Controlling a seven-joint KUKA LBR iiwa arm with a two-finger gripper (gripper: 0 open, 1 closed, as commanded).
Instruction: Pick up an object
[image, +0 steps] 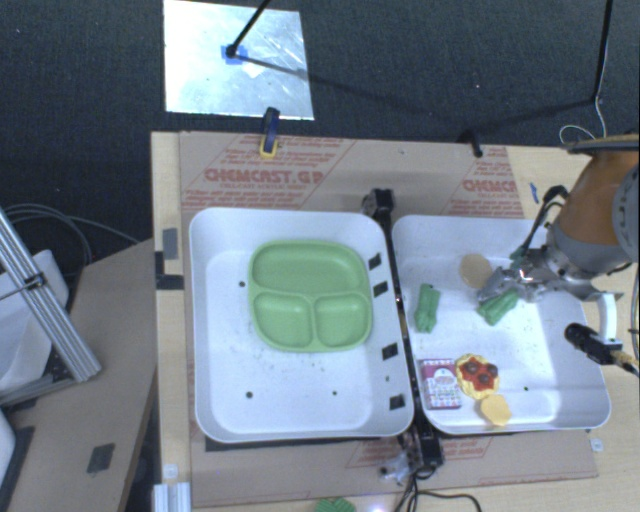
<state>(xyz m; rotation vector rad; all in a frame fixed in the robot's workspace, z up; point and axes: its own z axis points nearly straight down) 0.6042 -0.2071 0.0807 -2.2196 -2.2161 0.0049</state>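
The bench (330, 165) carries a brown printed board with two white bins side by side. The left bin (215, 330), well away from the pincer, holds a green divided plate (308, 296) lying flat. The right bin (560, 385) holds the loose pieces, so the arm (600, 215) reaches down into it from the right. The pincer (503, 297) sits low over the bin floor, touching a green piece (497, 309); whether it is clamped on that piece cannot be told. A second green piece (427, 307) lies to its left, a tan disc (474, 269) just above-left. Below it lie a small card (441, 384), a red-and-yellow toy (478, 373) and a yellow piece (495, 408). Dark carpet surrounds the bench.
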